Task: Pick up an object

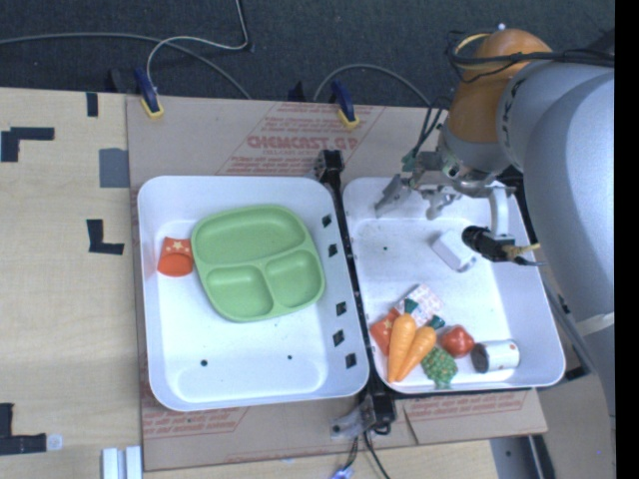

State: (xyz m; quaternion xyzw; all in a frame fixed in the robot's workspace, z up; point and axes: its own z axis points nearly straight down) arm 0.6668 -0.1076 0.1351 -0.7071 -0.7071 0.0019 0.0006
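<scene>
My gripper (412,203) hangs over the far left part of the right bin (519,307), open, with nothing between its fingers (387,200). A small white block (452,250) lies just to the right of it and nearer the front. At the bin's front sits a cluster: two orange carrots (404,342), a red tomato (457,340), a green broccoli piece (439,365), a pink-and-white packet (420,302) and a white cylinder with a dark end (496,355).
The left bin (165,367) holds a green divided plate (260,260) and a small red cup (176,257) at its left wall. A black divider with clips (344,267) runs between the bins. The arm's grey body (569,148) covers the right side.
</scene>
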